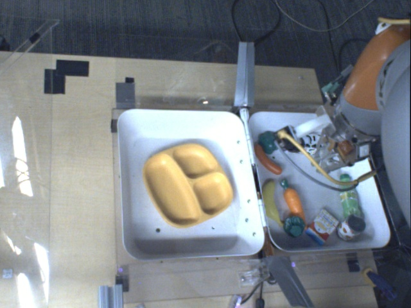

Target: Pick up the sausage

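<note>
1. Sausage (268, 160) is seen lying at the left edge of the right bin (379, 236), beside a dark green toy (268, 140).
2. A yellow divided plate (187, 183) is held by the left bin (128, 172).
3. The gripper (334, 147) is placed over the right bin's upper part; its state cannot be told.

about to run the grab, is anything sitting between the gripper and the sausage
Nothing solid rests on the sausage. A yellow cable crosses the right bin between it and the gripper, and a dark green toy touches its upper end.
</note>
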`<state>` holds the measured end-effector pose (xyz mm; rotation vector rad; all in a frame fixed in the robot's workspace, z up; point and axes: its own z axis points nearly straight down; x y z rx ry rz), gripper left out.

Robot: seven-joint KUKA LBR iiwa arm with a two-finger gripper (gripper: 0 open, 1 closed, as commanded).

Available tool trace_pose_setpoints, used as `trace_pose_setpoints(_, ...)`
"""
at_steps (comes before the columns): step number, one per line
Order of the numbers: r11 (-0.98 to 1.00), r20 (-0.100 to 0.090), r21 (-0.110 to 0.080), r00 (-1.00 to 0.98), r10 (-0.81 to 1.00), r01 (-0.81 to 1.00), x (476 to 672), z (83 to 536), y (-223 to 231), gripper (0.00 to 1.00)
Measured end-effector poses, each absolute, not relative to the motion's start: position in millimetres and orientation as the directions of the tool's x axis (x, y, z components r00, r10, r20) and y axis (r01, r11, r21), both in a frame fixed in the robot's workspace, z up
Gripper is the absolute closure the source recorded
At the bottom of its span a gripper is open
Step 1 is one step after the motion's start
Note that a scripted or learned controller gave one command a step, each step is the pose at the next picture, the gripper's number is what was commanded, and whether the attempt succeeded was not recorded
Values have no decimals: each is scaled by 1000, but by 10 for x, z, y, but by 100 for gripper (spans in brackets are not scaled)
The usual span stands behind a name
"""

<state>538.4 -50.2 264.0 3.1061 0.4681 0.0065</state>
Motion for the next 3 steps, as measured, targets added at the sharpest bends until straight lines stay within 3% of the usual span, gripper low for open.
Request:
trace_pose_setpoints(1,-963,5,1,963,269,269,5100,3057,-3,100)
trace_pose_setpoints(2,-968,1,-1,968,252,252,5075,2159,707,100)
trace_pose_setpoints(3,-934,1,0,934,358,358,5481,2487,303,100)
